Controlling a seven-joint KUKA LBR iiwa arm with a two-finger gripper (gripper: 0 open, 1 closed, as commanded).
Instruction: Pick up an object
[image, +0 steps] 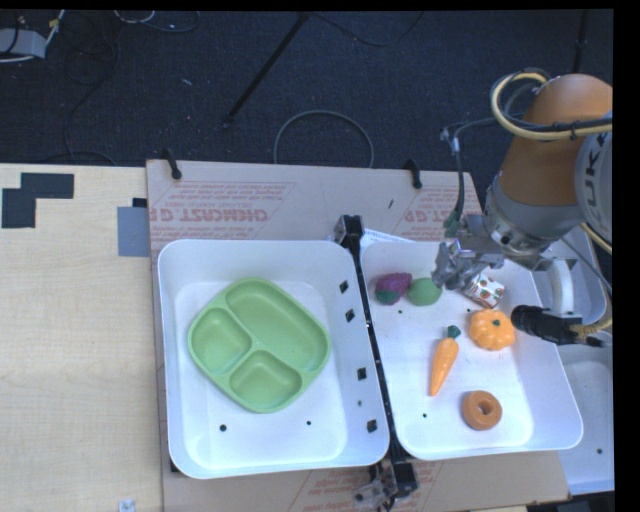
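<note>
A bench of pale board carries two white bins; dark floor lies beyond. The gripper hangs over the right bin's far side; its grip cannot be told. Just left sits a green ball beside a purple piece. The ball looks light, smooth and round, so grasping across its middle seems safest.

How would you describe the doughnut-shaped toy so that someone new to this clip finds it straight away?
Start at the right-hand white bin, the one the arm reaches into. Go to its near corner, below the orange carrot and the small pumpkin. The doughnut lies alone there: an orange-brown ring with a hole through its middle, the only ring-shaped thing in the bin.
</note>
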